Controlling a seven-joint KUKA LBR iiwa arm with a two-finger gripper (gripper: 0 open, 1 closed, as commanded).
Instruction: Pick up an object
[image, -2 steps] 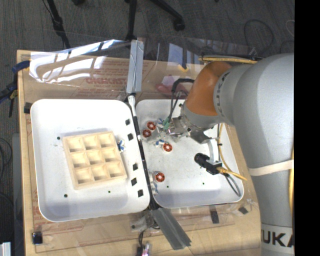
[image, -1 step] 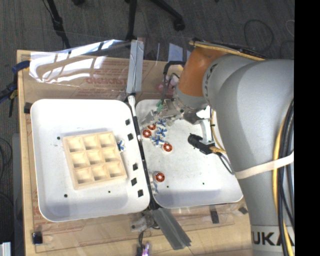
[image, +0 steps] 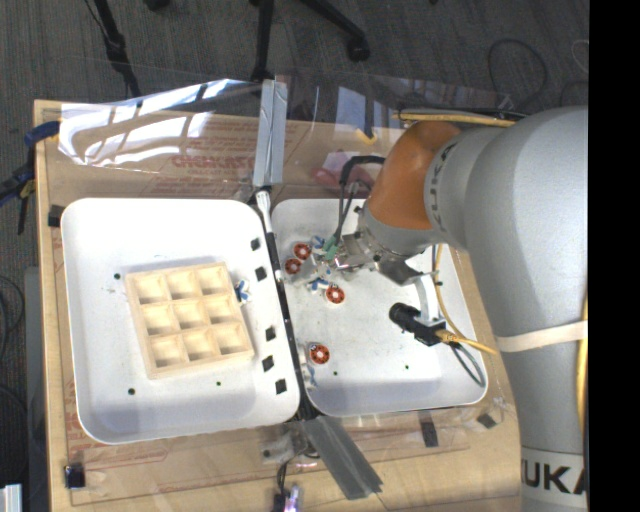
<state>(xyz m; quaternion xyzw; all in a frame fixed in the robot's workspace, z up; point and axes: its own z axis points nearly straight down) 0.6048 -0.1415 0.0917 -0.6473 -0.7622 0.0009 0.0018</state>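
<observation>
Evidently, no object has been lifted yet.
The end effector (image: 335, 258) is lowered among small coils (image: 334, 294) in the right bin (image: 420, 395); its grip cannot be made out.

A pale wooden tray (image: 188, 318) with nine square compartments lies tilted in the left white bin (image: 90, 230). Clear plastic sheeting (image: 150, 125) covers the bench's (image: 48, 180) far side.
</observation>
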